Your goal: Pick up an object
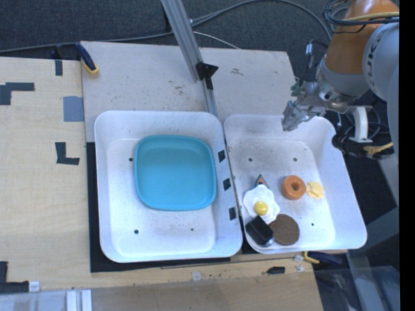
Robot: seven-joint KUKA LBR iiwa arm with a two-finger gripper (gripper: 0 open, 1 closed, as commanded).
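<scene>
My gripper (292, 118) hangs over the far right corner of the right bin (337, 173), well away from the objects. Nothing shows between its fingers. Near the bin's front lie an orange ring (294, 188), a small yellow piece (315, 190), a fried-egg toy (260, 205), a brown round disc (284, 229) and a black block (259, 230). A small dark wedge (260, 179) sits just behind the egg.
The left bin (113, 173) holds a turquoise square plate (175, 172). A grey metal pole (188, 37) slants across the bench behind the bins. Cables run at the back and by the arm on the right.
</scene>
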